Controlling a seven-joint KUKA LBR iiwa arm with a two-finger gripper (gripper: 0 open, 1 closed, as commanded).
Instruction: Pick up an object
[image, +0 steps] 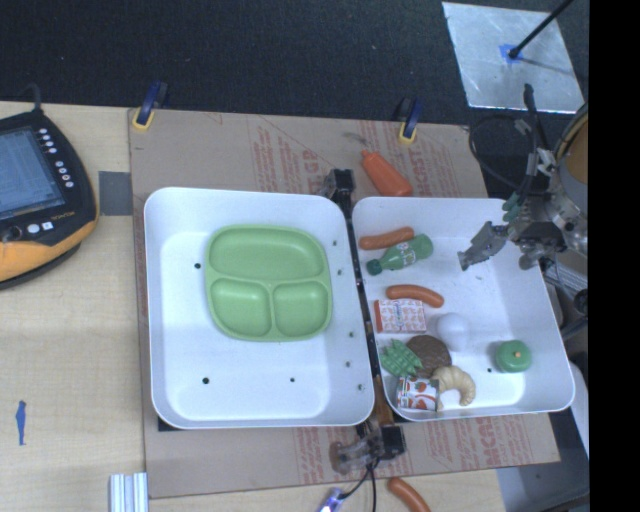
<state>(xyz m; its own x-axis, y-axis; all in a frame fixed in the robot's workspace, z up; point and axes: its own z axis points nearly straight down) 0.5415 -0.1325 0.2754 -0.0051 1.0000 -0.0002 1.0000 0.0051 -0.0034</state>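
Bench (80, 380). Left bin (180, 380): green divided plate (268, 282), bare floor along its edges. Right bin (545, 330): toys crowd the left wall, green bottle (400, 254) among them; right half open. Gripper (505, 250) over upper right, fingers spread, pinching nothing.

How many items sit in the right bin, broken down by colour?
Right bin tally by colour:
Orange/red sausages: 2, upper sausage and lower sausage
Green: 3, bottle, round green piece, leafy green piece
Brown/tan: 2, dark round piece, croissant
Red-and-white cartons: 2, upper carton, lower carton
White: 1, ball
Total: 10
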